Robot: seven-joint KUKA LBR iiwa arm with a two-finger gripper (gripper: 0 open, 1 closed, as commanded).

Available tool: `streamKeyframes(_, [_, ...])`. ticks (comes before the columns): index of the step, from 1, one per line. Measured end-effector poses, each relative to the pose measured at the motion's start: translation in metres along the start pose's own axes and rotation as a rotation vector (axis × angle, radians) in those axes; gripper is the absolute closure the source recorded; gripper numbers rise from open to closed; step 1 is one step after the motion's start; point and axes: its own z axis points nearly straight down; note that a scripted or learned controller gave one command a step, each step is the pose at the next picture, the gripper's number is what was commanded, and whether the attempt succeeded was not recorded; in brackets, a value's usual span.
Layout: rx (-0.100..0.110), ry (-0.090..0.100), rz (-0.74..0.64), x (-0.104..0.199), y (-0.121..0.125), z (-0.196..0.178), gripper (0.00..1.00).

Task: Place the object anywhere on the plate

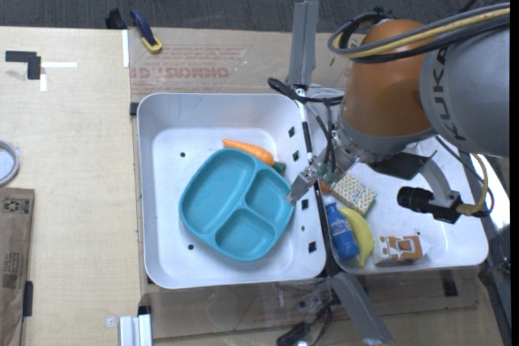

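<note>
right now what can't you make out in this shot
- Gripper: small and dark over the bins' shared rim; finger state unreadable in the camera view.
- Carrot: its leafy end tucks behind the blue plate.
- Right bin: far part hidden by the arm.
- Blue bottle: label too small to read.

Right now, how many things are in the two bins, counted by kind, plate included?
Plate: 1
Carrot: 1
Bottle: 1
Banana: 1
Sponge: 1
Small box: 1
Total: 6
</note>
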Motion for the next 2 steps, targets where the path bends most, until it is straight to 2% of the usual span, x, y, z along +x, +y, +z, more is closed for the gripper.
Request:
streamKeyframes(1, [0.0,-0.001,0.003,-0.0023,-0.0002,-0.0088,1.0])
streamKeyframes(2, [0.0,-0.001,0.003,-0.002,-0.0001,-0.0088,0.0])
